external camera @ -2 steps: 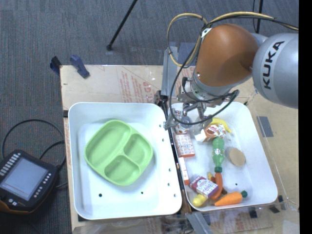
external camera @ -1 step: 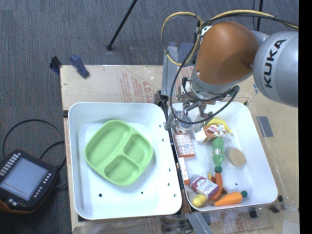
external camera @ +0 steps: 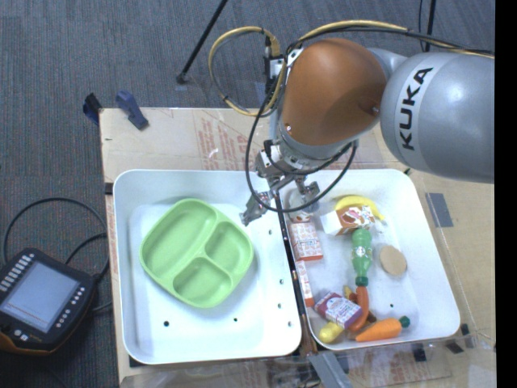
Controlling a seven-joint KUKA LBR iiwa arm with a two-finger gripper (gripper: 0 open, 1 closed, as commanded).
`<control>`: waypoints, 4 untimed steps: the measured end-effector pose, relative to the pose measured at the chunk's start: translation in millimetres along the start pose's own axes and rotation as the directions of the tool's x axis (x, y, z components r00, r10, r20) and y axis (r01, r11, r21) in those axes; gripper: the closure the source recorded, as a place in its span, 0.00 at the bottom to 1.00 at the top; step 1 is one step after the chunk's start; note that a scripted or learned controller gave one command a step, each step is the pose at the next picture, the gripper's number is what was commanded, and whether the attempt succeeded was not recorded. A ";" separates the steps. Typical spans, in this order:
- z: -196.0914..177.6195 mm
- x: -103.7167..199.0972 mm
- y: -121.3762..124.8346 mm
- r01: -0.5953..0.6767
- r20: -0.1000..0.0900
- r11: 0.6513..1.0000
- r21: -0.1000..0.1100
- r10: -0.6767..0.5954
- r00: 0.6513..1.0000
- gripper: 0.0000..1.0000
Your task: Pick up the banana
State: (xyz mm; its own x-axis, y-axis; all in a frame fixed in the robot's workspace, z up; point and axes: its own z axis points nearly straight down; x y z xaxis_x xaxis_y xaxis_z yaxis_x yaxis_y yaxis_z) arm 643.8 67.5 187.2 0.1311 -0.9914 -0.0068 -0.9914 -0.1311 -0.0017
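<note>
The yellow banana (external camera: pixel 356 208) lies in the upper middle of the right bin (external camera: pixel 428 241), with a white-and-orange packet (external camera: pixel 337 222) overlapping its left end. My gripper (external camera: pixel 279 202) hangs under the orange wrist, over the divider between the two bins and left of the banana. Its fingers are spread open with nothing between them. One fingertip (external camera: pixel 249 214) reaches over the left bin; the other sits near the right bin's top-left corner. The gripper does not touch the banana.
The left bin (external camera: pixel 137 330) holds a green divided plate (external camera: pixel 196 253). Below the banana lie a red-and-white carton (external camera: pixel 306 241), a green bottle (external camera: pixel 361 253), a tan disc (external camera: pixel 393 260), two carrots (external camera: pixel 378 330), a red packet (external camera: pixel 339 307) and a small yellow item (external camera: pixel 329 332).
</note>
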 end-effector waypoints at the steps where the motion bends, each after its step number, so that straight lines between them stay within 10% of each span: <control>1: -0.1 32.0 4.1 -0.037 -0.001 0.999 -0.001 0.037 0.999 0.00; 2: 0.6 -32.0 -3.8 0.365 0.001 0.931 -0.002 -0.365 0.931 0.00; 3: 91.6 -66.8 -7.6 0.667 0.004 0.745 -0.005 -0.667 0.745 0.00; 4: -107.0 -94.4 -11.5 0.838 0.001 0.546 0.000 -0.838 0.546 0.00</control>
